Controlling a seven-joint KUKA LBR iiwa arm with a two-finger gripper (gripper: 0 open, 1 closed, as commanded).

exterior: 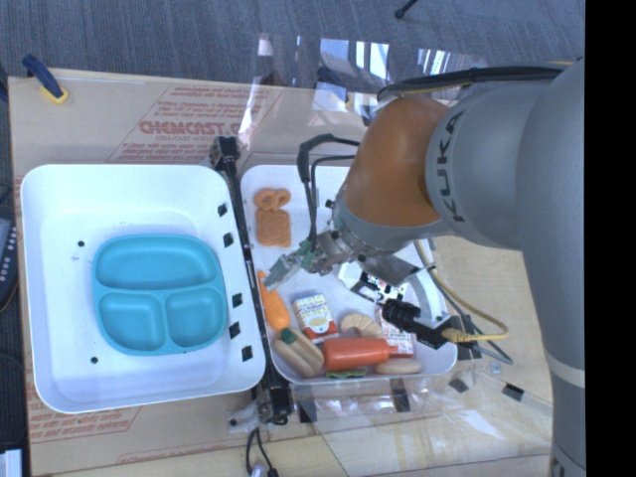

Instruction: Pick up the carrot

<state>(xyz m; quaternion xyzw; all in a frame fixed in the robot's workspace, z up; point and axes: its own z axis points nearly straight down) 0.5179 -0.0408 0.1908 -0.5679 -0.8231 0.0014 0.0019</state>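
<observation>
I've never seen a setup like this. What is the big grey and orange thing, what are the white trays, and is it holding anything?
The grey and orange thing is a robot arm, seen by one camera above the bench. It reaches in from the right. Its hand hangs over the right bin; I cannot tell whether it grips anything. That bin holds toy food: a carrot by the left wall, a small carton, a red sausage and a toast-like piece. The left bin holds a blue divided plate. The carrot lies in the bin, just below the hand.
</observation>
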